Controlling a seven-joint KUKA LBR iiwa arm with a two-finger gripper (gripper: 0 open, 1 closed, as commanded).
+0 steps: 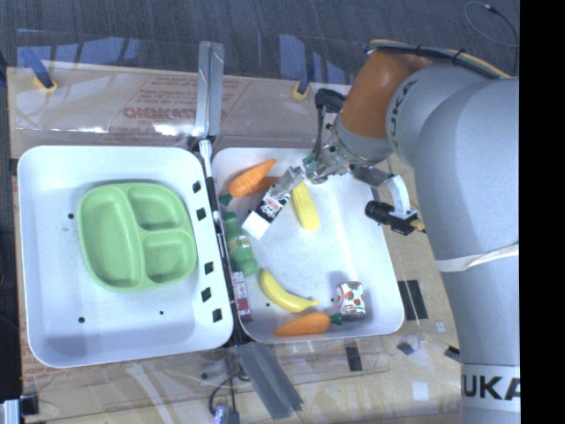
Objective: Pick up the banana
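Note:
The banana [284,294] is yellow and curved, lying near the front of the right bin [371,254], just above an orange carrot [303,325]. My gripper [302,173] hangs over the back of that same bin, by the upper end of a yellow corn cob [305,206] and well behind the banana. Nothing can be made out in its grasp.
The right bin also holds a second carrot [252,177] at the back, a small dark-and-white bottle [266,213], a green bottle [238,246] along the left wall, and a patterned can [351,299]. In the left bin [44,325] lies a green divided tray [139,234].

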